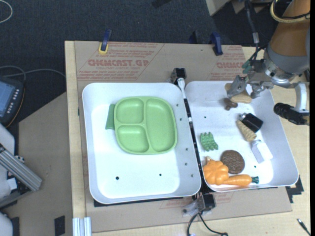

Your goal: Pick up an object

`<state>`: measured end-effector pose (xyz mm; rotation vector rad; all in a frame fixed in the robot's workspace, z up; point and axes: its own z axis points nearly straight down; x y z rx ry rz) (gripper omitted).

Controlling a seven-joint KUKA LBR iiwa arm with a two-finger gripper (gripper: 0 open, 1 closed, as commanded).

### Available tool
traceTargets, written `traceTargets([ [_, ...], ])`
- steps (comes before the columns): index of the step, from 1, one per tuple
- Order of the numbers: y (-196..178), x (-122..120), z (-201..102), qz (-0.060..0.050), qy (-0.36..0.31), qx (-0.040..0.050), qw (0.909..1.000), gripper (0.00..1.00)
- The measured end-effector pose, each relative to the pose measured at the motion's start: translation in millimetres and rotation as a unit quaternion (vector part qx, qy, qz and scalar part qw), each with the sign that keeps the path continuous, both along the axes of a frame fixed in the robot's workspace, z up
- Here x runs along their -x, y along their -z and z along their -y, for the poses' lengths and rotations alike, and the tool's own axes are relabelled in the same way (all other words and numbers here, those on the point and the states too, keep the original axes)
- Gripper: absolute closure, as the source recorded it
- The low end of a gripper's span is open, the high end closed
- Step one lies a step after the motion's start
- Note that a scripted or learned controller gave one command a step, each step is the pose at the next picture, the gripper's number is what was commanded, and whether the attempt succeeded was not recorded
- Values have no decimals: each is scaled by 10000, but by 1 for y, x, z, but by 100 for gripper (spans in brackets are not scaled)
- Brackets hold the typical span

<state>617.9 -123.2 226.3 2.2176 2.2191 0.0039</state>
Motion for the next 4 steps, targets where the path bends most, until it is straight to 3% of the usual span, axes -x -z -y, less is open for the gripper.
traceTargets([
  [1,11,28,-42,-47,-14,-19,10000,100],
  [2,2,31,-66,-32,-13,-15,10000,100],
  [3,11,32,-49,-43,12,-8,10000,100],
  [4,-10,29,-56,-3,-5,-4,10000,100],
])
